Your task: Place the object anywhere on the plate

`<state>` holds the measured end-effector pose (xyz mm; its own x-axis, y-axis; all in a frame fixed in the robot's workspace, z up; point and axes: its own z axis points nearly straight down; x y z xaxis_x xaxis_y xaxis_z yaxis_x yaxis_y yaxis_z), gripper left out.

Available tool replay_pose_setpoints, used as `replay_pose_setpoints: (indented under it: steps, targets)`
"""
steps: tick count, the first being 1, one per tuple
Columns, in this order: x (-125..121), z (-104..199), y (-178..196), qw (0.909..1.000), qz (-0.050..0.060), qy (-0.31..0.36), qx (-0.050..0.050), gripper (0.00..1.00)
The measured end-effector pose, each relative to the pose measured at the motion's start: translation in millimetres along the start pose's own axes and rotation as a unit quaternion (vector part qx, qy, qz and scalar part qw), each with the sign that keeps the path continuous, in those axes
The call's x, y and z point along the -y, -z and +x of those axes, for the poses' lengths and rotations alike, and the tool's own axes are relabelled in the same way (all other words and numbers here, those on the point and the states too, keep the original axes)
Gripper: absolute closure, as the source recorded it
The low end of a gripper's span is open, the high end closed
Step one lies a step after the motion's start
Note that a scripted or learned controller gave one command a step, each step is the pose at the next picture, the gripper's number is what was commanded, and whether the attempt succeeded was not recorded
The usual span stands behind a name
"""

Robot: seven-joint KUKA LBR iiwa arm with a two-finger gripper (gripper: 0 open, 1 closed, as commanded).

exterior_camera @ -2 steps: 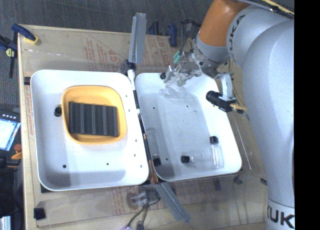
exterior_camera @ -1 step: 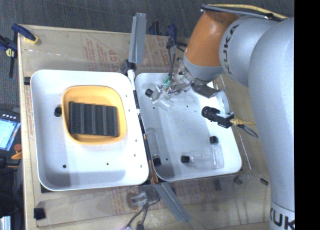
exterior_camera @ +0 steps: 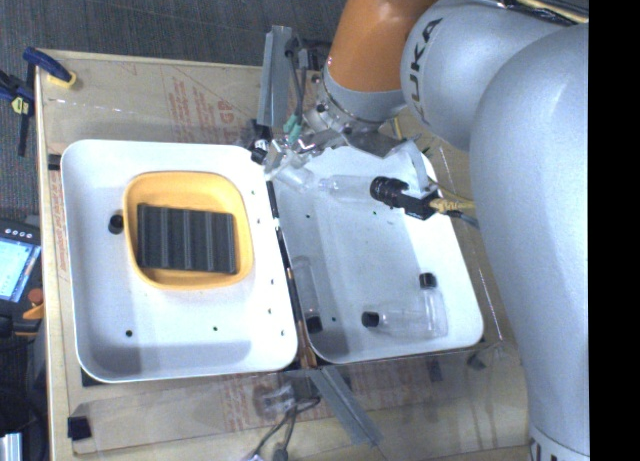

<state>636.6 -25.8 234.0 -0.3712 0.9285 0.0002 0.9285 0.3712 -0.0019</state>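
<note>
Over the right bin's [exterior_camera: 455, 289] top-left corner, gripper [exterior_camera: 285, 154] sits by the divider between bins; grip state unclear, fingers lost in clutter. Yellow plate [exterior_camera: 190, 189] with a dark ribbed insert sits in the left bin [exterior_camera: 90, 339], open floor around it. Clear objects [exterior_camera: 405, 321] with black caps lie along the right bin's lower edge, hard to make out. "KUKA" partly readable on the arm [exterior_camera: 480, 69].

Two white bins [exterior_camera: 90, 349] sit side by side; the left one holds one yellow plate [exterior_camera: 185, 189].
</note>
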Motion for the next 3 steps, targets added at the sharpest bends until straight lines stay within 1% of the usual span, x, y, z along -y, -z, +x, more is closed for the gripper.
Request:
replay_pose_setpoints:
  steps: [1,2,3]
  targets:
    - [13.7,21.4,-14.2,0.9856,0.002,0.169,-0.001,1.00]
    - [33.3,32.4,-42.4,0.9561,0.001,0.293,0.000,1.00]
    - [33.4,31.9,-42.3,0.9562,0.000,0.293,0.000,0.00]
